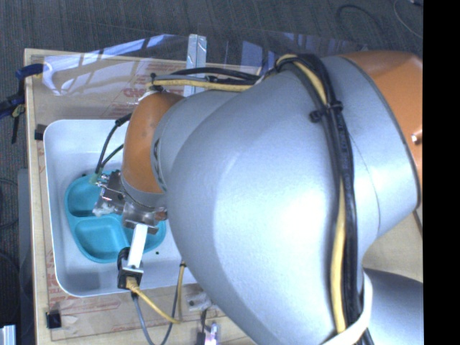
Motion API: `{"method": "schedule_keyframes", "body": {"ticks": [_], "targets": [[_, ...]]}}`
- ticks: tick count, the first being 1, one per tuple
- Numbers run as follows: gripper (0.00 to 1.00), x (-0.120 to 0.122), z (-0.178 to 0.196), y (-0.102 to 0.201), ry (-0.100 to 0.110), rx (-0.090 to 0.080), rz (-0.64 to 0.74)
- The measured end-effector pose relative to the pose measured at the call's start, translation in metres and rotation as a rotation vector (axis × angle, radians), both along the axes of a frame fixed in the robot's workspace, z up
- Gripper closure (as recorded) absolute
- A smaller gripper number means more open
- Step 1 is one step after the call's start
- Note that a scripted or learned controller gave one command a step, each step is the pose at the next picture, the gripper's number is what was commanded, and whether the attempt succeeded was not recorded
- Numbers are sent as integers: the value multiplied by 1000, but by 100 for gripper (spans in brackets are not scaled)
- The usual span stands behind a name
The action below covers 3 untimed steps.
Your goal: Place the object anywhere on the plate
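A blue divided plate lies in the left white bin, towards its near-left part. My gripper hangs low over the plate's right side, at the end of the orange-banded wrist. A small green-teal bit shows at the gripper's tip, just above the plate. The wrist hides the fingers and most of what is under them, so I cannot make out any object clearly.
The grey arm covers the whole right of the view, hiding the right bin. The left bin's white floor shows behind the plate. A wooden bench edge and clear plastic sheeting frame the bin.
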State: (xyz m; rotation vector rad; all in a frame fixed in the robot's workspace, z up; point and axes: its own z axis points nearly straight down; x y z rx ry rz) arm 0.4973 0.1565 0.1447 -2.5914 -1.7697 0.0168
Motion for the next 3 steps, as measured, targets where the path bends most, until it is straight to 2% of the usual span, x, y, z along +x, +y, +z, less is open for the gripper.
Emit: {"method": "schedule_keyframes", "body": {"ticks": [1, 2, 3], "targets": [[0, 31, 120, 21, -5, -1, -206], [0, 59, 44, -49, 2, -2, -188], [0, -12, -43, 21, -34, 9, -423]]}}
